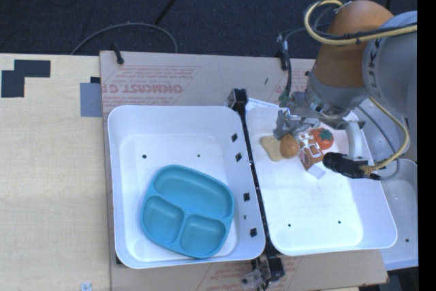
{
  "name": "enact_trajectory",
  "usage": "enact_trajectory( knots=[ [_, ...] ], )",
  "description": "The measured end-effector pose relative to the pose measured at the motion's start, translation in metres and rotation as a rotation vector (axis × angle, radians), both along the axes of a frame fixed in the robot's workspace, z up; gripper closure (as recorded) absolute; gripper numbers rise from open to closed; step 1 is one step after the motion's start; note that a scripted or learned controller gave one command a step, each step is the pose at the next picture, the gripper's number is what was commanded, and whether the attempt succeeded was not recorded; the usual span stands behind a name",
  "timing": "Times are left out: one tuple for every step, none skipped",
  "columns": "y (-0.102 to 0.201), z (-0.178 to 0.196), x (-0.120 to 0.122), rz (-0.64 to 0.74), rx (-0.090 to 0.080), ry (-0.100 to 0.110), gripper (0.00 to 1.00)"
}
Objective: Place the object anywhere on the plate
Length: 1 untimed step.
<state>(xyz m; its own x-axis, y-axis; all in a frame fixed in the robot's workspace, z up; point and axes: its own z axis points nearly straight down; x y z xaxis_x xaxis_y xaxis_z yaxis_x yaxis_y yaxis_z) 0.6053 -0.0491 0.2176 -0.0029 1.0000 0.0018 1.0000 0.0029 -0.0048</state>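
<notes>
Plate [187, 210] (blue) fills left bin's [126, 126] lower half.

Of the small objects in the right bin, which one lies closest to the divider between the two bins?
The pale tan flat piece. It lies left of the round brown object and the orange-red toy, so it is closest to the divider.

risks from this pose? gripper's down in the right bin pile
1. Clutter: the gripper sits over a tight cluster in the right bin, with a tan rounded item, an orange toy and a small carton crowded close together. It may grab the wrong thing, or two at once.
2. Transfer: the blue plate lies in the left bin, past the black divider. A low carry could clip it, or a weak hold could drop the object short.
</notes>
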Motion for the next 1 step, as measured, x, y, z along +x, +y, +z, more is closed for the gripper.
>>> enact_trajectory(
  knots=[
    [0.0528,0.0119,-0.0202,0.002,0.001,0.0,1.0]
  ],
)
